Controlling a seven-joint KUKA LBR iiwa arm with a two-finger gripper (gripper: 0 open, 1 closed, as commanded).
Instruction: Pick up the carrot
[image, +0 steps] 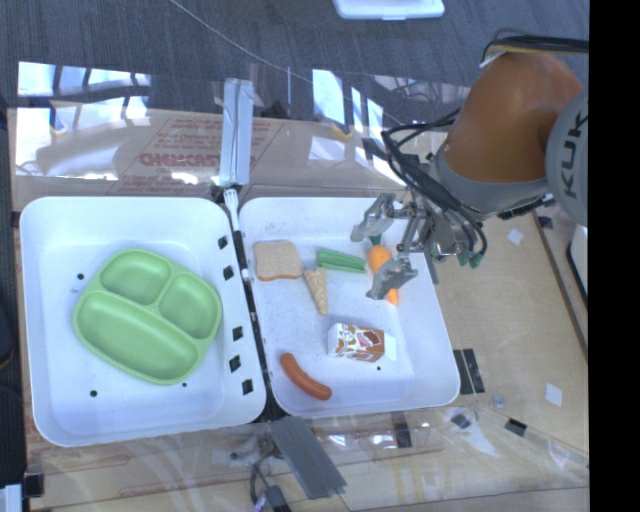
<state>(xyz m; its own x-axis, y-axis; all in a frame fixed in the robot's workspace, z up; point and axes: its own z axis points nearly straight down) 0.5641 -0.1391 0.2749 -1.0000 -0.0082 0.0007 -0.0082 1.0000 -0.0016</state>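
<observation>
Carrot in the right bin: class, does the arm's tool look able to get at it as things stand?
Probably yes. The tool hangs right over the carrot, an orange piece partly hidden by its fingers. The green bean lies just beside it, which might crowd the grasp.

Both bins (430, 330) look like smooth, faintly glossy white plastic, the green divided plate (148, 315) a matt moulded plastic, the carrot (381, 260) a smooth orange plastic, the gripper (385, 255) dull grey metal, the carton (358, 343) printed paper

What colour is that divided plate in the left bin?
Light green. The divided plate has three compartments, seen clearly from the camera view above.
</observation>
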